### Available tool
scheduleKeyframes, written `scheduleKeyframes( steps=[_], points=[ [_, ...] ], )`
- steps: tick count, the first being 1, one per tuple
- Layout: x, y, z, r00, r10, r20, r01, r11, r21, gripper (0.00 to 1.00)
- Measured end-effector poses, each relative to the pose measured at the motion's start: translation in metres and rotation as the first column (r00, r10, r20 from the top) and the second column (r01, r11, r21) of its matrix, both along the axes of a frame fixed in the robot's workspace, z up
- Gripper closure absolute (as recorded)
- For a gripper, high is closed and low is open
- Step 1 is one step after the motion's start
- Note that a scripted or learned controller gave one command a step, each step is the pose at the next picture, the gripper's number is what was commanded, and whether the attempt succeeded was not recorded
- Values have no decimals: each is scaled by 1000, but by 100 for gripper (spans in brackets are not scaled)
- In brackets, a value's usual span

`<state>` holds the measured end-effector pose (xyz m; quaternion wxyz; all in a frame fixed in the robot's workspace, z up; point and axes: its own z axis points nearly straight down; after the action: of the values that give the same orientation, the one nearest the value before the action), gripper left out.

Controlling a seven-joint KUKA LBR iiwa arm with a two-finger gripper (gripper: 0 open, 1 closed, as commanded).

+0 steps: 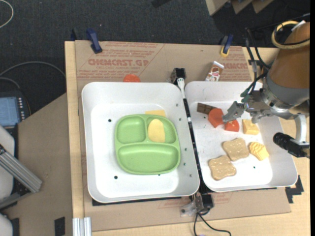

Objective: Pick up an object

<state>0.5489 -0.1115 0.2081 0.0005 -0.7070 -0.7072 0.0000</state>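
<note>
The hand [244, 110] hangs over the upper middle of the right bin [285, 178], its two dark fingers spread apart and closed on nothing. One fingertip [230, 114] points down toward 7 o'clock, and that is the direction that matters. Just below it lies a small red piece [232, 126], nearly under the tip. A larger red block [215, 117] lies at about 9 o'clock from the hand, close beside the small piece, with a brown chocolate-like bar [203, 108] touching its upper left.

At roughly 4 o'clock from the hand sits a yellow cheese cube [250, 127], about as near as the red piece but on the other side. The two red things are compact, with no clear long axis. I judge the small red piece the likeliest target, needing a short drop and a slight shift toward 7 o'clock.

Farther off at 6 o'clock lie two toast slices [228, 159] and a ridged yellow piece [259, 150]. The left bin [93, 146] holds a green divided plate [146, 156].
</note>
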Motion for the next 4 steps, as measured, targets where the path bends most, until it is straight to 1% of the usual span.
scheduleKeyframes(
  steps=[1, 2, 3, 4],
  points=[
    [-9, -57, -128, 1000, -6, -7, 6, 1000, -1, 0],
    [90, -58, -122, 1000, 4, 10, -4, 1000, -4, 0],
    [31, -38, -124, 1000, -2, -6, 2, 1000, 2, 0],
    [-13, -62, -124, 1000, -4, -5, 4, 1000, 0, 0]
  ],
)
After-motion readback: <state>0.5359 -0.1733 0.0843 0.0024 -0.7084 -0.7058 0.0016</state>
